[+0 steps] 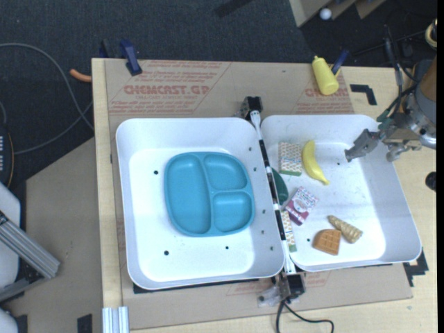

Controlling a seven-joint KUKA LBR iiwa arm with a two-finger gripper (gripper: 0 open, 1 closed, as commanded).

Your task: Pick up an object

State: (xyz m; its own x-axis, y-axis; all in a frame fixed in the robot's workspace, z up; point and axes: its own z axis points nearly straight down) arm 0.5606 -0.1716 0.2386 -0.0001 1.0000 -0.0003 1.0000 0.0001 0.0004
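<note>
One open, empty claw (378, 144) hovers at the right bin's far edge; our curved yellow plastic banana (313, 163) lies leftward, its long axis running near-to-far.

Divided tray (208, 193) lay centred in left bin (139, 141). Right bin (388, 207) held banana (313, 161) at upper left, packet (291, 157) just left of it, waffle (327, 241) and cone (345, 228) at lower centre.
</note>
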